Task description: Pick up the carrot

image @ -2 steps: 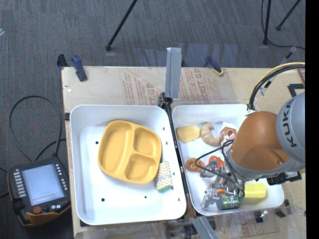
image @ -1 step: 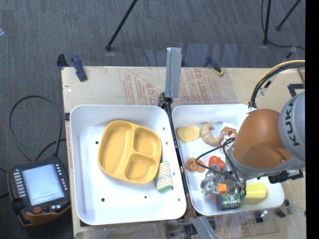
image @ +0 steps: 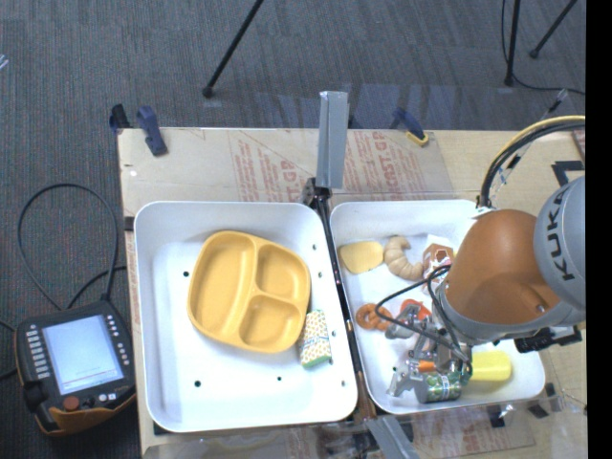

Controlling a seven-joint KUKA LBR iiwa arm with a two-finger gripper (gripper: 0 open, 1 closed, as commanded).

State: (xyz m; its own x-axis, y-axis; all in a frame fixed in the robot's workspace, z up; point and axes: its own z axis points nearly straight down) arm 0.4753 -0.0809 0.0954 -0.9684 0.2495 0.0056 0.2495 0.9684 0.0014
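The carrot (image: 409, 311) lies mid-floor in the right bin (image: 382, 216), just above the fingers (image: 421, 371), which hang low near the front wall beside a green can (image: 445, 386); I cannot tell their state.

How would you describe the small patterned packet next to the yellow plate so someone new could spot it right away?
Start at the left white bin, which holds a yellow divided plate. The small patterned packet lies at that plate's lower right edge, close to the bin's right wall. It is a little rectangular packet with speckled multicoloured print, unlike the plain yellow plate beside it.
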